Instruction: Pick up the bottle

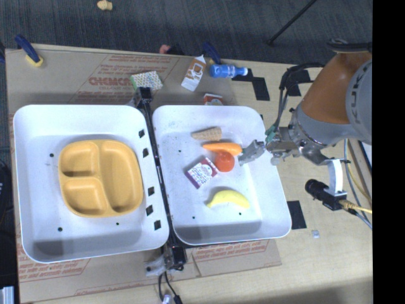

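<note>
Hovering over the right bin (269, 198), jaws (251, 151) sit beside the carrot (223, 148); spread unclear. Blue bottle (226, 71) lies well beyond on the tabletop (297, 252).

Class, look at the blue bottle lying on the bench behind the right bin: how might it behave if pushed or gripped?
The blue bottle lies on its side, so a push would probably roll it. It looks small and likely light. Its rounded body may slip between fingers.
</note>
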Tool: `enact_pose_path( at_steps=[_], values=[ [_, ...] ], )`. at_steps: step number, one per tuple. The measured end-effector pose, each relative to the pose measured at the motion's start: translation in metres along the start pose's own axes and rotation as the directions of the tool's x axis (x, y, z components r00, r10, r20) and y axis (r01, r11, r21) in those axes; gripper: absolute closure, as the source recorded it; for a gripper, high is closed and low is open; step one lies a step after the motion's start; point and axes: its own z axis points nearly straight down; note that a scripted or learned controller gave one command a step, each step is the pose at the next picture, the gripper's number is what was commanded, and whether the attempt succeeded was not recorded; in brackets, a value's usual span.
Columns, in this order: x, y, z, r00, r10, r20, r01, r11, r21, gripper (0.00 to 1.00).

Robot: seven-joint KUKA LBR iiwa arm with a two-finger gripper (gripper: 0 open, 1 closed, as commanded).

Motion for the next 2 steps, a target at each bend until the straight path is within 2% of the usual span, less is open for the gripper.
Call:
enact_pose_path(
  at_steps=[1,2],
  values=[
    [0.000,0.000,-0.010,1.000,-0.005,-0.001,0.005,1.000,0.002,1.00],
    [-0.004,-0.057,-0.043,0.999,-0.048,0.000,0.048,0.999,-0.001,1.00]
  ],
)
